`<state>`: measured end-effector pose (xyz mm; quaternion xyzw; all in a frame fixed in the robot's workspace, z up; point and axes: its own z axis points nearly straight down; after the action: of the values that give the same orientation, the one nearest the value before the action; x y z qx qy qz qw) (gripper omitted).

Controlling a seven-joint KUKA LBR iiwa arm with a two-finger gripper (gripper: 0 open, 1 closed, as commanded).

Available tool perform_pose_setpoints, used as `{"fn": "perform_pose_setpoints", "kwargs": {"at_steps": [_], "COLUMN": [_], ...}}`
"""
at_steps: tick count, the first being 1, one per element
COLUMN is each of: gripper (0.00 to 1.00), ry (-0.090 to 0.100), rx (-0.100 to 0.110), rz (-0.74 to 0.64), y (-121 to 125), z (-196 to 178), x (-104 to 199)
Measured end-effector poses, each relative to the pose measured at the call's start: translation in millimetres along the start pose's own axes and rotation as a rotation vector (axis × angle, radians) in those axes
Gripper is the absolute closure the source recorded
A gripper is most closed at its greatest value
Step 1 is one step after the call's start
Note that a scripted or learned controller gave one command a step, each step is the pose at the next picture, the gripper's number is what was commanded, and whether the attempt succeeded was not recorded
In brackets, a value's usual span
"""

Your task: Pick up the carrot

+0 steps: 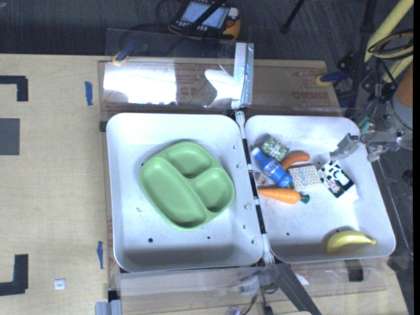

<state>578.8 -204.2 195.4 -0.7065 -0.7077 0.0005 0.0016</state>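
The carrot [281,195] lay in the right bin [379,215], near its left wall, just below a blue bottle [271,168] — its green top pointed right. A sausage [294,157] and a patterned card [304,175] sat close above it, a banana [350,240] well apart at the lower right. The gripper [346,144] hung over the bin's upper right corner (well apart from the carrot); how its hand stood, I could not tell. A green divided plate [187,184] sat in the left bin [125,176].
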Motion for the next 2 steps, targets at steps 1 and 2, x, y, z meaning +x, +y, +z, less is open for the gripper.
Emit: {"fn": "perform_pose_setpoints", "kwargs": {"at_steps": [1, 2], "gripper": [0.00, 0.00], "ry": [-0.003, -0.001], "rx": [-0.003, -0.001], "rz": [0.150, 0.083], "y": [1.1, 21.2], "z": [-123.8, 27.6], "x": [-18.7, 17.9]}}
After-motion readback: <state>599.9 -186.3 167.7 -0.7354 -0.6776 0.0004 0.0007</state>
